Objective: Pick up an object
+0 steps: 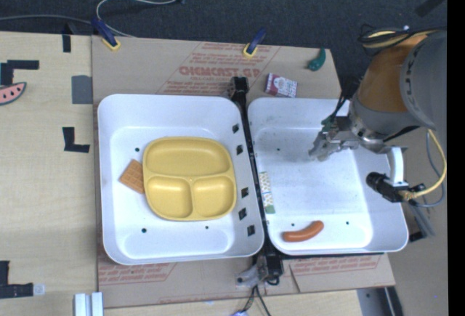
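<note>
Currently the toy hot dog lies near the right bin's front edge. Farther back, the pincer hangs well apart from it, nothing visibly held, spread unclear. Risk: closing on bare floor.

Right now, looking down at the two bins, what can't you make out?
- Pincer, camera view: too small and blurred to tell open or shut.
- Brown piece in the left bin: mostly hidden under the yellow plate.
- Small packet behind the right bin: print too small to read.
- Arm: cut off by the right edge.
</note>
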`<state>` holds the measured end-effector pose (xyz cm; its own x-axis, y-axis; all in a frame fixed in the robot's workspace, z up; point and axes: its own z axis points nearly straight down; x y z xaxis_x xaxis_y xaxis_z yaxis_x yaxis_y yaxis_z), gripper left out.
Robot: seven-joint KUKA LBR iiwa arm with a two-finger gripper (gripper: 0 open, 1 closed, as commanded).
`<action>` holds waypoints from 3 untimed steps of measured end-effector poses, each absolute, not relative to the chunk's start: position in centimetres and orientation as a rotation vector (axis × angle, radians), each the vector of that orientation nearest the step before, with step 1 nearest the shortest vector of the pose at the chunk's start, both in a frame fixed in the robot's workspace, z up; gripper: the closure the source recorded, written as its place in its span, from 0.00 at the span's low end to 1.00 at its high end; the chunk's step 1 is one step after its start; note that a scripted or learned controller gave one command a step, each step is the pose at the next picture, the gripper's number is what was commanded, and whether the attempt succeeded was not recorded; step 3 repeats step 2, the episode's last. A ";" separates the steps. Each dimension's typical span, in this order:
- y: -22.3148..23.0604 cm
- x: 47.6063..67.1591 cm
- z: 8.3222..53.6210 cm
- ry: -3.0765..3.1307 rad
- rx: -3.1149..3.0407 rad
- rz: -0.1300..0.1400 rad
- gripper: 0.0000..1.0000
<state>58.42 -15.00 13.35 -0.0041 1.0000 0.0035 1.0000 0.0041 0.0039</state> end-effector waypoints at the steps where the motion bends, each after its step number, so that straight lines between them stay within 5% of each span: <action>1: -15.0 58.4 13.3 2.226 2.217 0.008 0.00; 2: -17.5 59.8 8.6 2.221 2.218 0.001 0.00; 3: -17.5 59.8 8.6 2.221 2.218 0.001 0.00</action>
